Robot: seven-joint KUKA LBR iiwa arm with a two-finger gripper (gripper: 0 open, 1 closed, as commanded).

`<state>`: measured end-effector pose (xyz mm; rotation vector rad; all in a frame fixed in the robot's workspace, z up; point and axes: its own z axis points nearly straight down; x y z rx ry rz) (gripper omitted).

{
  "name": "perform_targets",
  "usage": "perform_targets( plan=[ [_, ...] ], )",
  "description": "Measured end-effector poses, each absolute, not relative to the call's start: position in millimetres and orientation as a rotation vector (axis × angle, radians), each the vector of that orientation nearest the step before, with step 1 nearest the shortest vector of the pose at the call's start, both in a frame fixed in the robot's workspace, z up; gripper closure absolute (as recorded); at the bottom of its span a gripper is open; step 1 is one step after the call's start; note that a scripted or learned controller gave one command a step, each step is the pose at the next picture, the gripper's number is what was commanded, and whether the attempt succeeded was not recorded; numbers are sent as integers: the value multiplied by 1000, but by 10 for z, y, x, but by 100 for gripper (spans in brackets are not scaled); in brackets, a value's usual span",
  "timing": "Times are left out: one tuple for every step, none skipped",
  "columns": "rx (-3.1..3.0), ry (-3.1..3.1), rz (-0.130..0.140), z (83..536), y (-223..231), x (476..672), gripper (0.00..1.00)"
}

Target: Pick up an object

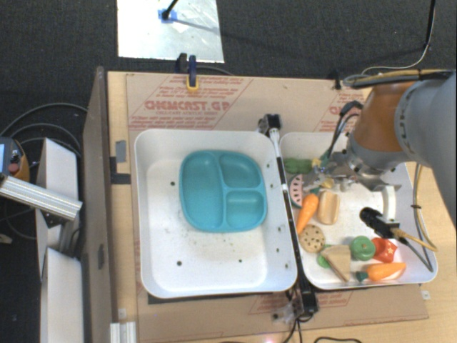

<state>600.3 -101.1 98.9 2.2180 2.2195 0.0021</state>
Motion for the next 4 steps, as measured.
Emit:
perform_targets(
  plan=[
    [2214,2222,5,1174,-1137,6240,0],
    [2215,2207,-1,864,-986,5884,0],
    [2217,2217,5,1316,-1176,5963,0],
    [2224,2222,-4,819,-1302,5724,0]
  ],
)
